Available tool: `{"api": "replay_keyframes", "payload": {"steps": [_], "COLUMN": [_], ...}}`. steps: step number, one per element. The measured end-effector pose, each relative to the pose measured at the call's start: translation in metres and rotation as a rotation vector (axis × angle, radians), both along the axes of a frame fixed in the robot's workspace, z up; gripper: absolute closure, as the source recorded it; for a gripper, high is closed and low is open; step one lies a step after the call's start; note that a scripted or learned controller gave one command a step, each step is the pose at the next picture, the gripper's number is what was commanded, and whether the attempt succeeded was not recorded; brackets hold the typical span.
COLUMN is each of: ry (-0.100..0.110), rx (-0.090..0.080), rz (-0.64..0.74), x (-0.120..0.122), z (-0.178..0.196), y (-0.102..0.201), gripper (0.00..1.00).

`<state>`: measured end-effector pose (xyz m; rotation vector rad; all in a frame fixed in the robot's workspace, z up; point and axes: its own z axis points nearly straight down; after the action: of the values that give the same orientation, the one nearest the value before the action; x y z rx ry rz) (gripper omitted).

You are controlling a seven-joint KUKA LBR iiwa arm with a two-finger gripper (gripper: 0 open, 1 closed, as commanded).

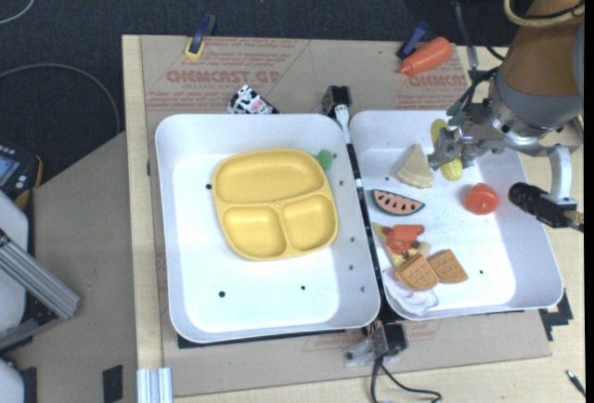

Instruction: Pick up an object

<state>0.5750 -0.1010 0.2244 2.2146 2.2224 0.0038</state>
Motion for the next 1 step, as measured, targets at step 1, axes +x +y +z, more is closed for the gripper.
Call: {"api": "replay_keyframes", "payload": {"steps": [1], "ry": [-0.003], "rx": [0.000], "rz": [0.000], "x": [0.0600], "z": [0.0040], "y": [0.0164], "gripper": [1.00]}}
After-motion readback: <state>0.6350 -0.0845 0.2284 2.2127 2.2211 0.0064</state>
